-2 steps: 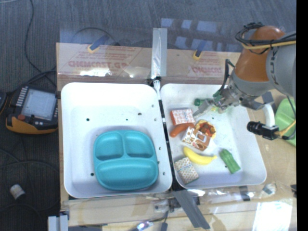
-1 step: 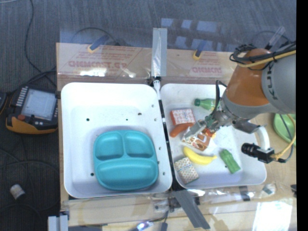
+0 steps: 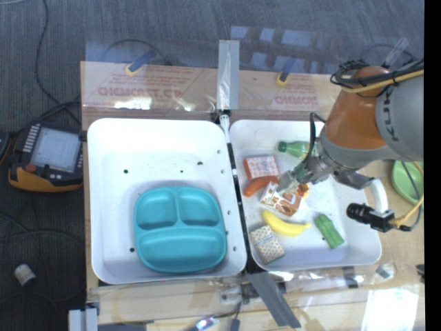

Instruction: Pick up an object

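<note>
Camera view, looking down at a slant on a worktop (image 3: 172, 92) that carries two shallow white bins side by side. The left bin (image 3: 110, 157) holds a teal divided tray (image 3: 180, 227). The right bin (image 3: 358, 250) holds a scatter of small things: a green bottle (image 3: 295, 147) near the far wall, a red and white packet (image 3: 262, 166), an orange sausage-shaped toy (image 3: 256, 185), a white and orange printed carton (image 3: 282, 200), a yellow banana (image 3: 286, 226), a green cylinder (image 3: 329, 230) and a speckled sponge-like block (image 3: 266, 243) near the front wall.

The grey arm with its orange band (image 3: 355, 119) reaches in from the right, and the gripper (image 3: 300, 178) sits low over the middle of the right bin, just above the upper right corner of the printed carton. Whether the fingers are apart or together I cannot tell; the wrist hides them. Nothing can be seen held.

The step in hand looks like the descent onto a target, most likely the carton. The next move would call for closing squarely on it without nudging the sausage toy or the banana, both close by, then lifting straight up.

The worktop is brown board under clear plastic sheet, with printed lettering along the far edge. Around it is dark grey carpet (image 3: 138, 12), with cables and an orange-edged handheld control pad (image 3: 48, 157) on the floor at left.
</note>
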You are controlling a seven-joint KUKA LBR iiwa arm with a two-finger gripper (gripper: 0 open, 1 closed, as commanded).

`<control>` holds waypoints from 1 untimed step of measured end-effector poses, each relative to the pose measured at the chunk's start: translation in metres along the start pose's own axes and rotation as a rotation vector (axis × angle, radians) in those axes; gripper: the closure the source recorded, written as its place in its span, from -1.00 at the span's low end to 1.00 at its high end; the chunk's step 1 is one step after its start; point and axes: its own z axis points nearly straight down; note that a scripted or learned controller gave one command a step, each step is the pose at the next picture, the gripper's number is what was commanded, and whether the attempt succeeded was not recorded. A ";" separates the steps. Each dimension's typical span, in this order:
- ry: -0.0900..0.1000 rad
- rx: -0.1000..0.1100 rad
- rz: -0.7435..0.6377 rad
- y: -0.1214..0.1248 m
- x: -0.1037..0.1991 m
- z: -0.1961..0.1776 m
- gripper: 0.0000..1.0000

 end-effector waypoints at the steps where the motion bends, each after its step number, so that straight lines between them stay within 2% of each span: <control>1: -0.005 -0.002 -0.106 0.035 0.059 -0.094 1.00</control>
